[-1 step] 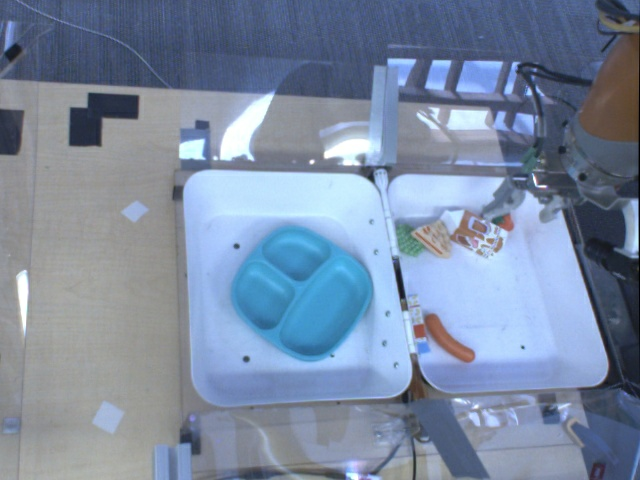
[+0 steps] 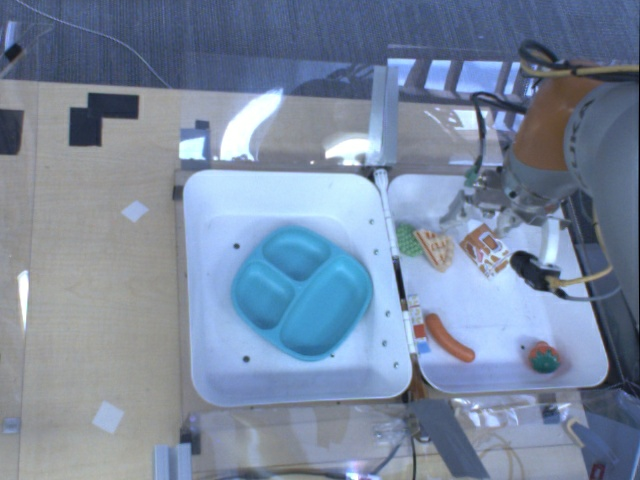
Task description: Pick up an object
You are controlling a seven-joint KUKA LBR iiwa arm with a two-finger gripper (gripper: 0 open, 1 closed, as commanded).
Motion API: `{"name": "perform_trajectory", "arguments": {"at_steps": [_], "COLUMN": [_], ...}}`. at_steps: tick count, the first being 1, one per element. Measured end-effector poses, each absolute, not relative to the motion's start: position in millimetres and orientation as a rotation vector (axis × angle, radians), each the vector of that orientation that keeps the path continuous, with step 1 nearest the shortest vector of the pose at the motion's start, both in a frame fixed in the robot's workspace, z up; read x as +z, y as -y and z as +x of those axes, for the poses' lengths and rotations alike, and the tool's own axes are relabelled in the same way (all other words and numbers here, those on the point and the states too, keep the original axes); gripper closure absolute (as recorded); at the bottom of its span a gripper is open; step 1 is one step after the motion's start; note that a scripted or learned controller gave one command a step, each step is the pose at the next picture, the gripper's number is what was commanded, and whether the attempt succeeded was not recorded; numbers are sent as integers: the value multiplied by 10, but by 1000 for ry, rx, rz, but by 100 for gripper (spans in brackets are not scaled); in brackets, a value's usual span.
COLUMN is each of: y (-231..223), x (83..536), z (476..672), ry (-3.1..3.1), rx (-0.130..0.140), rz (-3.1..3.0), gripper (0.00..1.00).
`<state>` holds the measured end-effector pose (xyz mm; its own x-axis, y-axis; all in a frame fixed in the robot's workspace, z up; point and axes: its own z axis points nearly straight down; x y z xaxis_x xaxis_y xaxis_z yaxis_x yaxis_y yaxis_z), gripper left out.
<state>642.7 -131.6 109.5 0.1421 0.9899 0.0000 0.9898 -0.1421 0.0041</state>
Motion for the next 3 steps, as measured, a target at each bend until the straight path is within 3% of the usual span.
{"name": "perform_trajectory", "arguments": {"at_steps": [1, 2, 3], "y": [1629, 1622, 763], "x": [859, 977, 2038], "z": [6318, 6345, 6587], "ry": [-2082, -2083, -2193], "rx": [5, 10, 5], "rz": [2348, 2341, 2245], "gripper": [0, 100, 100]}}
